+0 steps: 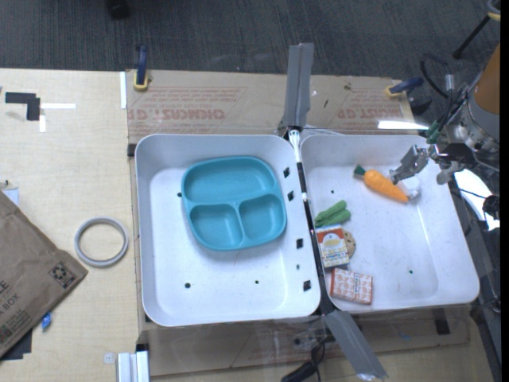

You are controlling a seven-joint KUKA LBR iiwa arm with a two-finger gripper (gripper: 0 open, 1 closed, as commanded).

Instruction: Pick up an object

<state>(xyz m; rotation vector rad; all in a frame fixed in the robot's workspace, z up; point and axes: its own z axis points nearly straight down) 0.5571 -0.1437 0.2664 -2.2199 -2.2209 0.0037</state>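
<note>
The claw (pixel 410 168) hangs in the right bin's (pixel 445 289) far right part, just beside the toy carrot's (pixel 384 185) right end; whether it grips is unclear. Nearer left lie a green pod (pixel 332 213) and two packets (pixel 335 247). The left bin (pixel 159 293) holds a teal plate (pixel 234 202).

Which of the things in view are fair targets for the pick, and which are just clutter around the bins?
Job:
- orange toy carrot, right white bin, beside the tool
- small green leafy toy
- two small printed snack packets
- turquoise plastic divided tray, left white bin

Lying about:
- grey tape ring on the bench
- brown cardboard box
- blue clamps
</note>
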